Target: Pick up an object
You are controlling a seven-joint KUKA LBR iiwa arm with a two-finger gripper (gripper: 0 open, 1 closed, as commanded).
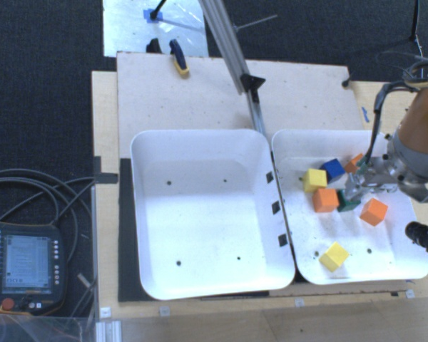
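In the right bin (414, 262) lie several small blocks. A yellow block (314, 179), a blue block (333, 168) and a small orange piece (354, 164) sit near the bin's far side. An orange block (326, 199) and a dark green block (348, 205) lie side by side in the middle. Another orange block (374, 211) and a yellow block (334, 256) lie nearer the front. My gripper (357, 189) reaches in from the right, low over the green block and right beside the middle orange block. The green block is partly hidden beneath it.
The left bin (200, 212) stands beside the right one, their rims touching. A slanted metal pole (228, 41) crosses above the bench behind the bins. A teach pendant (25, 266) with cables lies at the far left. The arm's body (421, 141) overhangs the right bin's right side.
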